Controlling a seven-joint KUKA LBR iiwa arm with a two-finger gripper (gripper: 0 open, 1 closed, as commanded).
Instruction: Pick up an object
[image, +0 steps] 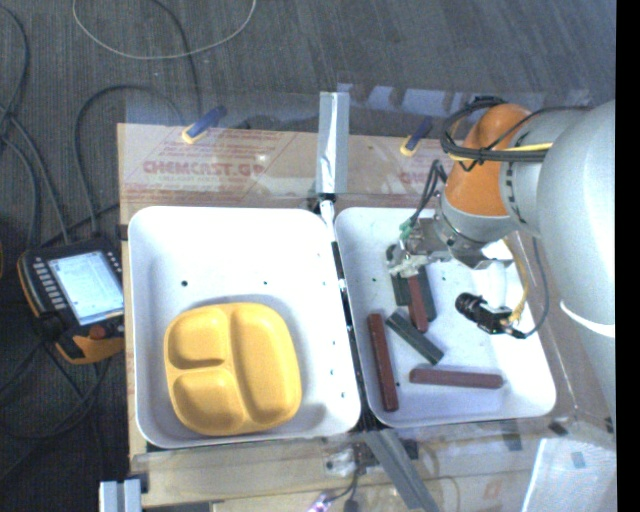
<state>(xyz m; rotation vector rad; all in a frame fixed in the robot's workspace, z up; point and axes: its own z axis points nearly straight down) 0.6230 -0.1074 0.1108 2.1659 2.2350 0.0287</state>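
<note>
Gripper (412, 262) low in the right bin (530, 395), above dark and brown bars (417, 300); finger opening impossible to tell, perhaps touching them. Other brown bars (382, 362) nearby. Yellow tray (233, 367) in left bin (160, 240).

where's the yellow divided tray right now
The yellow divided tray lies in the left bin, toward its near edge, across the divider from the brown sticks in the right bin.

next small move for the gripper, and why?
Probably a short straight descent. The gripper sits over the upper ends of a short brown bar and a dark grey bar in the right bin, and nothing visibly sits between its fingers.
</note>
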